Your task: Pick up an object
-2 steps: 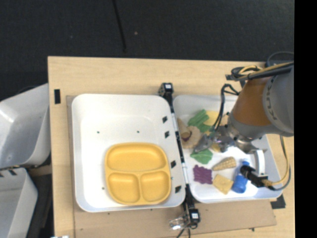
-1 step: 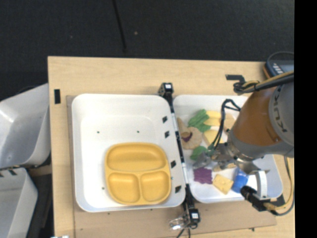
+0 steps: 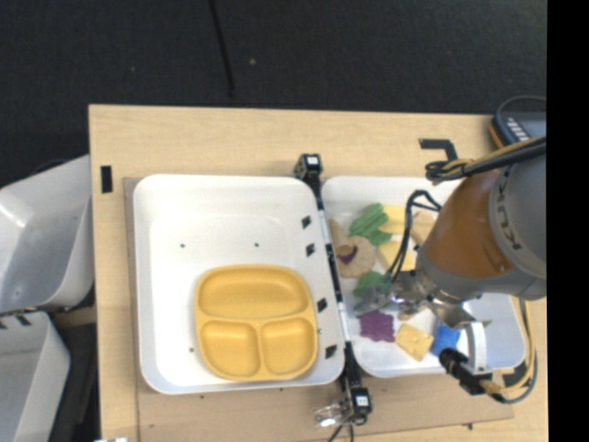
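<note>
The right bin (image 3: 502,339) holds a pile of small objects. A green piece (image 3: 369,220) and a yellow piece (image 3: 396,217) lie at its far side. A beige piece with a purple spot (image 3: 351,250) sits by the left wall, with a dull green piece (image 3: 371,284) just below it. A purple piece (image 3: 375,325), a pale yellow block (image 3: 414,341) and a blue piece (image 3: 446,339) lie near the front. My gripper (image 3: 402,299) reaches down into the middle of the pile, beside the dull green piece and above the purple one. The orange wrist band (image 3: 465,233) hides the objects under it.
The left bin (image 3: 184,219) holds a yellow three-compartment plate (image 3: 256,322) toward its front. A divider with black clips (image 3: 324,274) runs between the bins. A dark device (image 3: 520,127) sits at the bench's far right corner. White containers (image 3: 41,238) stand left of the bench.
</note>
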{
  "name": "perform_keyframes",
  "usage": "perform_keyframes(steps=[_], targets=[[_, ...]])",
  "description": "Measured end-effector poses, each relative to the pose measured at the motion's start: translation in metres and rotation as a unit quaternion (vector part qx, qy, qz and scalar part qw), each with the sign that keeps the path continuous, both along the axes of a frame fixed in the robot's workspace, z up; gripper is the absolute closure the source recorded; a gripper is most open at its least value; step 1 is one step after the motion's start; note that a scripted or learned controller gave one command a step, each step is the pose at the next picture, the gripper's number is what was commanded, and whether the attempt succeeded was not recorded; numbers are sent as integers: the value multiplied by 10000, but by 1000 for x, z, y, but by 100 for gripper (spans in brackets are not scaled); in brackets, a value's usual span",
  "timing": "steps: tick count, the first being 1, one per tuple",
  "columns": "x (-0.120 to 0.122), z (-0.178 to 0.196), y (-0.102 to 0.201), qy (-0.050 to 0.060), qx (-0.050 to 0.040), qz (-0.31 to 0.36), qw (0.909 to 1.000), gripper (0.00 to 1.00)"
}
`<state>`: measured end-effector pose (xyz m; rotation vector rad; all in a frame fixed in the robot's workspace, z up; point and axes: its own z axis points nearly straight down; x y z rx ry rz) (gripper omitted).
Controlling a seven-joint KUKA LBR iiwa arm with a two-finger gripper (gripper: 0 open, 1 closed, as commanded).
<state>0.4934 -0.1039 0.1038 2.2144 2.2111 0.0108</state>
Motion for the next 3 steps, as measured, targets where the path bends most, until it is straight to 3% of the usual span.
perform_keyframes(steps=[1,2,3], targets=[[-3,7,-1,55,13,-53,10000,100],[16,71,75,45,49,-7,10000,100],[75,99,154,30,29,58,10000,100]])
